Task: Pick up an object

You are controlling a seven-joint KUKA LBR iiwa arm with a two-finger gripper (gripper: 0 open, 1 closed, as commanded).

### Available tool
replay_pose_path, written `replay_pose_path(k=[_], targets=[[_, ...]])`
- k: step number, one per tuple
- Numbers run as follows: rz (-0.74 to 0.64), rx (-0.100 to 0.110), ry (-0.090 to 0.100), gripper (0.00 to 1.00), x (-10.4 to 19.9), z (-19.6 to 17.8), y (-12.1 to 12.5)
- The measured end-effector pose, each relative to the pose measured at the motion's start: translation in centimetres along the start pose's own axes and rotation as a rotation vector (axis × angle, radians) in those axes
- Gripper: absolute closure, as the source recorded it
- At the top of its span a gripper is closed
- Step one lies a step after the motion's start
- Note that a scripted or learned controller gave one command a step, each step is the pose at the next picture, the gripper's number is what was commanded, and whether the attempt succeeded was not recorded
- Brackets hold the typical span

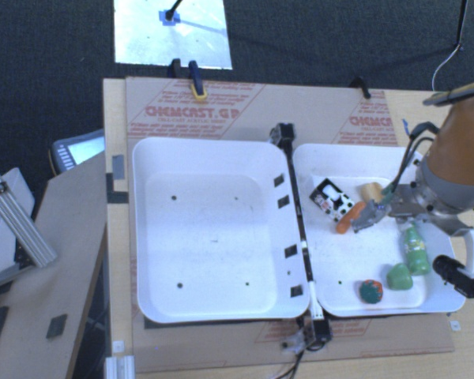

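Note:
In the right bin (332, 290) lie several small objects. An orange carrot-like piece (347, 220) rests near the middle, with my gripper (370, 214) low over its right end. Whether it grips the piece is hidden. A black-and-white patterned item (330, 199) sits just left of it, and a tan piece (371, 190) lies behind the gripper. A light green bottle (415, 251), a green lump (399, 276) and a teal ball with a red patch (370, 290) lie toward the front right.
The left bin (213, 235) stands beside the right one, split from it by a black-clipped divider (296, 227). The arm's grey wrist and orange band (458, 152) cover the right bin's far right side. A black part (458, 275) juts over the front right corner.

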State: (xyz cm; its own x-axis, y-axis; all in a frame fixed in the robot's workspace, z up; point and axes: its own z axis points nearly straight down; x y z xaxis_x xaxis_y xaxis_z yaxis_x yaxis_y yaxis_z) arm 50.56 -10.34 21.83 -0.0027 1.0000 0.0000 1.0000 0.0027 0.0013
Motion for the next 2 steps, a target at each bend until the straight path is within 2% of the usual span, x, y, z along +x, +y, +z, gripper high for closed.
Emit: replay_pose_path(k=[1,2], targets=[[-0.001,-0.018,-0.006,0.0,-3.05,-14.04,1.12],[-0.006,-0.006,-0.002,1.0,-2.84,-14.4,1.05]])
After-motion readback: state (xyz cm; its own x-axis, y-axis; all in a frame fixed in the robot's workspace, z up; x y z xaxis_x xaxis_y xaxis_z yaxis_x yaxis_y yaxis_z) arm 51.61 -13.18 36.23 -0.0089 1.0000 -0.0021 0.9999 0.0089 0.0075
